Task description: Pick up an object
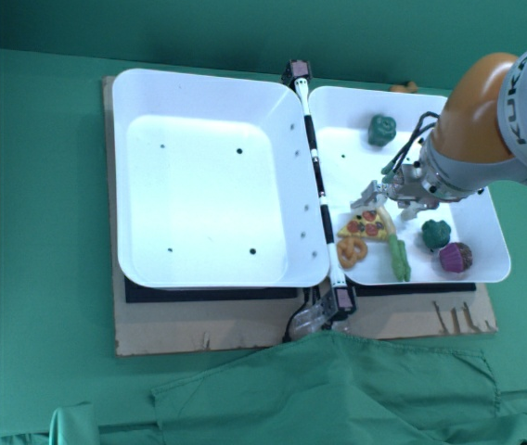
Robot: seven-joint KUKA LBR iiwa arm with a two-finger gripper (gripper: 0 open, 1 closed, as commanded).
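Observation:
My gripper (381,196) hangs low in the right bin (486,213), right above the top edge of a pizza slice toy (367,223). A pretzel (351,249) lies just below the slice. Green beans (399,259) lie to its right. A dark green pepper (381,129) sits near the bin's far side. A small broccoli (435,234) and a purple piece (455,257) rest at the near right. Nothing shows between the fingers.
The left bin (134,109) lies beside the right one, with a black-and-white divider bar (316,170) between them. A small orange piece (404,87) lies just beyond the right bin. Green cloth (338,387) is bunched along the front.

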